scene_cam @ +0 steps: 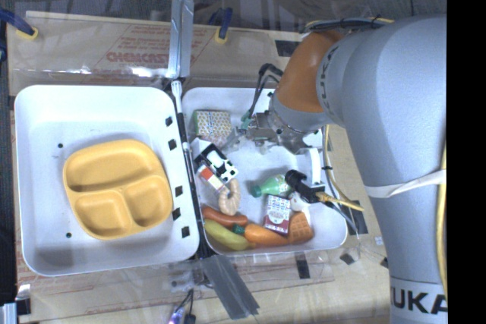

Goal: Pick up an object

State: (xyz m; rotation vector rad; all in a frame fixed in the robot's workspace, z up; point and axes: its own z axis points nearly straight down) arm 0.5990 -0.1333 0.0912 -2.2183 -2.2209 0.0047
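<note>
Several toys (250,220) crowd the right bin (334,239) under the end effector (262,134), finger state unclear.

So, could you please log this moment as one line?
arm over right bin | pincer near sponge | yellow tray in left bin

Fixed overhead slant onto both bins (30,163)

Right bin (334,235) front packed w/ toys; bare floor (254,163) mid; arm (380,102) blocks right side.
</note>
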